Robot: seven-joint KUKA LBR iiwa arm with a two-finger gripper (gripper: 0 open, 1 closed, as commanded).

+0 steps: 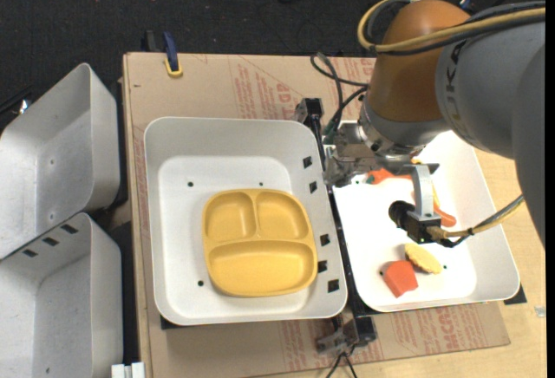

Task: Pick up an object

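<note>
My gripper (354, 161) hangs low over the near-left part of the right bin (494, 281), close to the wall between the two bins. Just right of it lies a small orange and green piece (379, 178), partly hidden by the wrist. An orange block (400, 277) and a pale yellow piece (424, 258) lie side by side toward the bin's front. A small orange piece (446, 218) peeks out beside a grey bracket. The grey arm with its orange band (416, 47) covers the back of this bin.
The left bin (165, 151) holds a yellow divided plate (258, 241). Two white bins stand off the bench at the far left (52, 159). Cables loop around the wrist. A black fitting (406, 217) hangs over the right bin's middle.
</note>
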